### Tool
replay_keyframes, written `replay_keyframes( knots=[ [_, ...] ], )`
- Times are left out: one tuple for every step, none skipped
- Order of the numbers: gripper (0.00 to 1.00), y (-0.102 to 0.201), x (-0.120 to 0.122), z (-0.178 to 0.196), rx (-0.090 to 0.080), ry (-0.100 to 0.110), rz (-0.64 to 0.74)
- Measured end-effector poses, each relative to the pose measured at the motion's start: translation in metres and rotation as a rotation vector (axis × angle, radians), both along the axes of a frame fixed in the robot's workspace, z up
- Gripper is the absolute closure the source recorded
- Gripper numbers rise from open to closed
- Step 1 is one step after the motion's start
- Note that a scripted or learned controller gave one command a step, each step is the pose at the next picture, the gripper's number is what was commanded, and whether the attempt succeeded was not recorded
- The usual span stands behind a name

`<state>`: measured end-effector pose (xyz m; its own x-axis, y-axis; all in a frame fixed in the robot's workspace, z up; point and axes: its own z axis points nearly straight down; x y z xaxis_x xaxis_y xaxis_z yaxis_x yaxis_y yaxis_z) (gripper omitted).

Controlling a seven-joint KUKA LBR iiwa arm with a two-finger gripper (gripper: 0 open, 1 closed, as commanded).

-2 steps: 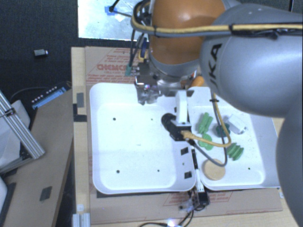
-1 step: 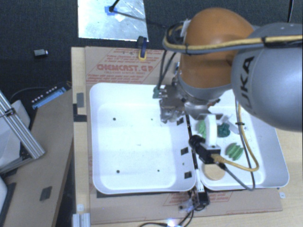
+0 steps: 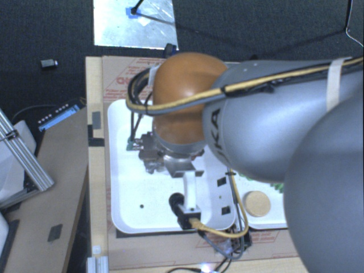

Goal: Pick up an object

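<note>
Hanging over left bin, arm; tan disc nearby.

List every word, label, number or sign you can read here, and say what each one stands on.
"KA": dark letters, turned sideways, on the grey arm just below the orange band; the rest of the word is out of sight.
Red print on the cardboard sheet under the white bin: too blurred to read.
No other text is legible.

Soft, even light; the near arm looks slightly blurred.
</note>
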<state>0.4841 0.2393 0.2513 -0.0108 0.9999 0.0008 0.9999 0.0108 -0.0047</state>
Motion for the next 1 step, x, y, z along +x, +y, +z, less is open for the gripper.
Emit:
replay_keyframes(
  knots=[
    [1.00,-0.0752,0.0037,0.0333,-0.001,-0.009,-0.017]
  ],
)
